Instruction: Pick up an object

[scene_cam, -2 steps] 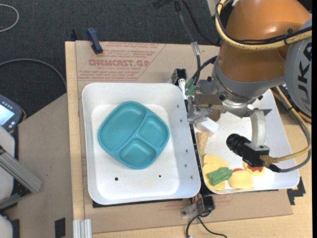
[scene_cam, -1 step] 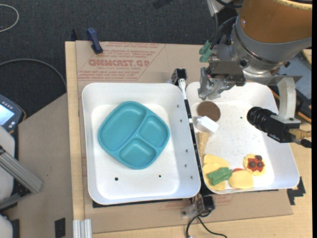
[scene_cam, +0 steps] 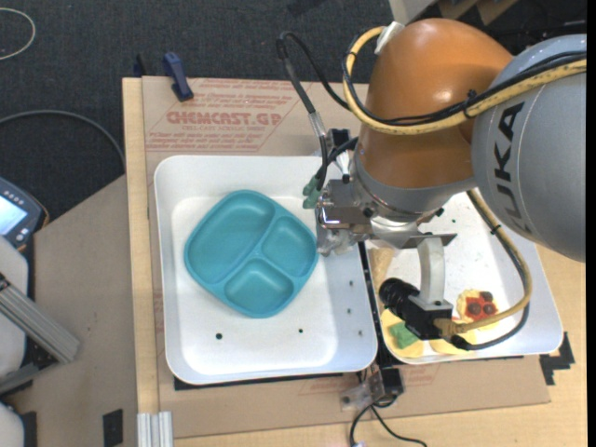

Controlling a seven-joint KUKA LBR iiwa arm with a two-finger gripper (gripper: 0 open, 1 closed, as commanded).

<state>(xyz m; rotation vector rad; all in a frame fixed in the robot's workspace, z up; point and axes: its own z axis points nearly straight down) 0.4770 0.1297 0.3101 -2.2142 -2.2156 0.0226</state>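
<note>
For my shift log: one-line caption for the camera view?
Arm over right bin; teal divided plate in left bin.

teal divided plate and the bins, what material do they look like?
Teal plate: looks like molded plastic, satin finish; uniform colour, soft rounded compartment ridges, only dull highlights. Could be melamine, can't tell.
Left bin and right bin: likely thin formed plastic, smooth semi-gloss white; rounded corners and lips, small holes in the left bin's floor.
</note>
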